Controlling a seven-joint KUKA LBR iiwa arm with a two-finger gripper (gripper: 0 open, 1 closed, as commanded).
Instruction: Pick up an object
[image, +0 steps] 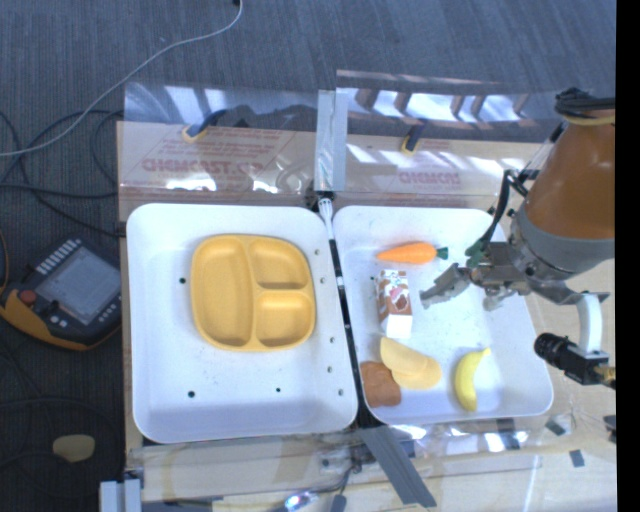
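Observation:
The right bin (520, 330) holds an orange carrot (408, 253) at its back. In front of the carrot lies a small brown and white carton (394, 303). Along the front lie a pale yellow wedge (410, 365), a brown lump (379, 384) and a yellow banana (468, 379). My gripper (462, 293) hangs over the middle of the right bin, to the right of the carton and behind the banana. It is open, with nothing between its fingers (440, 287).
The left bin (160, 380) carries a yellow divided plate (253, 291). A ridge (340, 300) separates the two bins. A pendant controller (70, 290) lies on the floor at far left, with cables behind it.

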